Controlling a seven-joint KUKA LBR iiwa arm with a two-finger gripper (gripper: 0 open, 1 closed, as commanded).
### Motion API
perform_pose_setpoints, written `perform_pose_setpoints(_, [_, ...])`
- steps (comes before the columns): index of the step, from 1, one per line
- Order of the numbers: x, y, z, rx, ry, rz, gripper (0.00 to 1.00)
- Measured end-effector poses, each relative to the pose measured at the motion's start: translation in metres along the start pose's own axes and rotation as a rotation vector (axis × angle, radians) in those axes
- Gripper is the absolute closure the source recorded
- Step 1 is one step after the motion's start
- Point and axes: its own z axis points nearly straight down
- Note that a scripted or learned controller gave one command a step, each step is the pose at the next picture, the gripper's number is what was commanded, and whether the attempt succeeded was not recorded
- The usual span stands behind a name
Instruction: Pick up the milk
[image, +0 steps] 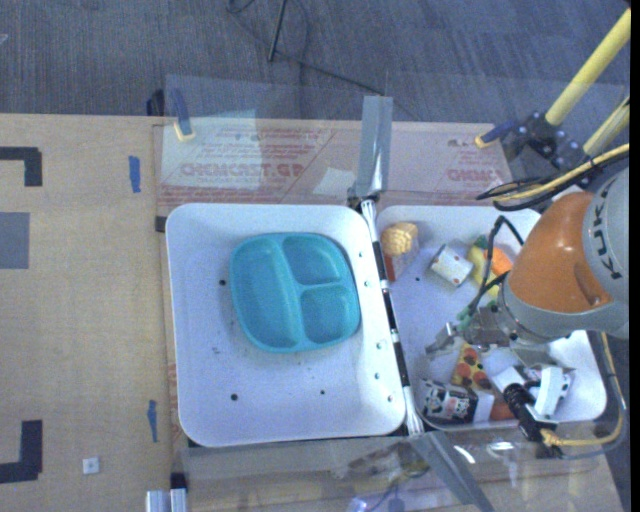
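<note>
The milk (447, 401), a small carton with black and white patches, lies on its side at the front edge of the right bin (425, 300). My gripper (456, 334) hangs over the middle of that bin, a little behind the carton and not touching it. Its fingers (440, 346) point left and stand open with nothing between them. The grey arm with its orange band (560, 260) covers the right part of the bin.
A blue divided plate (295, 290) sits in the left bin (200, 380). In the right bin lie a yellow corn-like toy (400, 238), a small white box (451, 265), orange and yellow pieces (488, 260) and a colourful toy (468, 366) just under the gripper.
</note>
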Motion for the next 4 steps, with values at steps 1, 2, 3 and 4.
perform_pose_setpoints(1, [-0.051, 0.089, -0.034, 0.002, -0.001, 0.577, 0.0])
perform_pose_setpoints(2, [-0.03, 0.123, 0.003, 0.005, 0.0, 0.578, 0.0])
perform_pose_setpoints(3, [-0.038, 0.164, 0.007, 0.02, -0.013, 0.879, 0.0])
perform_pose_setpoints(4, [-0.109, 0.156, -0.13, 0.0, -0.001, 0.749, 0.0])
